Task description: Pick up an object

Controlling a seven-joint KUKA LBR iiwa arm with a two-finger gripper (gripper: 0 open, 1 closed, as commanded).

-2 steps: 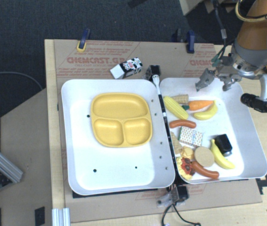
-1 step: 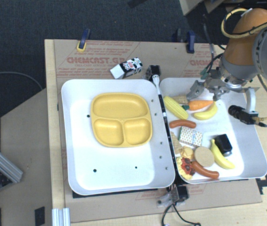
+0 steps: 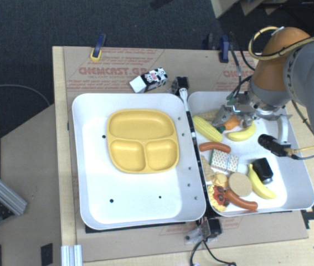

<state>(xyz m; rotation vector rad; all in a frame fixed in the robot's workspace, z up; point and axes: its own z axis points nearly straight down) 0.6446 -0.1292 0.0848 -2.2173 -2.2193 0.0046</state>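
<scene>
I am lowering the gripper (image 3: pixel 231 115) over the corn (image 3: pixel 207 128) and banana (image 3: pixel 242 133). I cannot tell its state. Next I am needing 1 clear target.

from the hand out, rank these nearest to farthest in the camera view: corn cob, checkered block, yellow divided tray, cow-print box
From the hand:
1. Corn cob, just left of it in the right bin.
2. Checkered block, below it, mid right bin.
3. Cow-print box, on the board above the left bin.
4. Yellow divided tray, in the left bin; close to 3.
</scene>
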